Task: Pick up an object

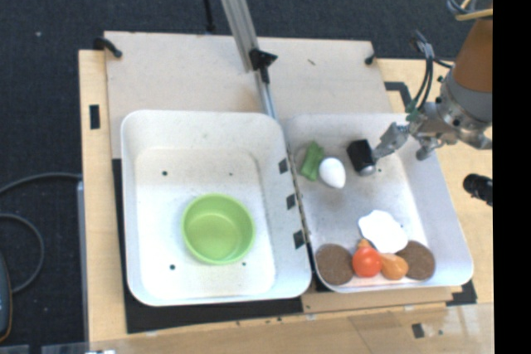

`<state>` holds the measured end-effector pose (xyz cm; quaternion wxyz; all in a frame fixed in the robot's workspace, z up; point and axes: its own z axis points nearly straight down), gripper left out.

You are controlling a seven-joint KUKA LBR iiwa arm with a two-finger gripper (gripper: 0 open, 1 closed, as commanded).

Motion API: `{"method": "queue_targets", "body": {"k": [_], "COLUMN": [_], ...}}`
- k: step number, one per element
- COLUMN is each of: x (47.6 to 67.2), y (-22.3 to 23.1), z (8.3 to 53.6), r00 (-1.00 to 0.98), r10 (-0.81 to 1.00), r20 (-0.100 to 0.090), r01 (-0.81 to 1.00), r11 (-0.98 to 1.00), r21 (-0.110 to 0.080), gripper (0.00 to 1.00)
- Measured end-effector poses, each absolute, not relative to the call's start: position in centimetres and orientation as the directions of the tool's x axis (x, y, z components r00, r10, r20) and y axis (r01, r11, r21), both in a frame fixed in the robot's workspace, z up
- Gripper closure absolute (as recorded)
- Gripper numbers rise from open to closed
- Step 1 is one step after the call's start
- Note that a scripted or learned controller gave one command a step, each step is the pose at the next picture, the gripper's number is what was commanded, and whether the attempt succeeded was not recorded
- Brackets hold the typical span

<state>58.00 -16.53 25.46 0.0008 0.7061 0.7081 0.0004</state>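
Observation:
The right bin holds several small things. A white egg lies beside a green piece near its far left corner. At the near edge, a red tomato and an orange piece sit between two brown discs. A white lump lies just behind them. My gripper hangs over the bin's far right rim, well apart from all these things, and I see nothing held in it.
A green bowl stands in the left bin. A slanted metal rail runs down to the gap between the bins. A pale board lies behind both bins.

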Motion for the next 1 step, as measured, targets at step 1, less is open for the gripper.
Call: {"method": "queue_targets", "body": {"k": [1], "x": [58.01], "y": [-16.51], "z": [25.47], "r00": [-0.002], "r10": [1.000], "r20": [0.000], "r01": [1.000], "r11": [0.002], "r21": [0.002], "gripper": [0.00]}}
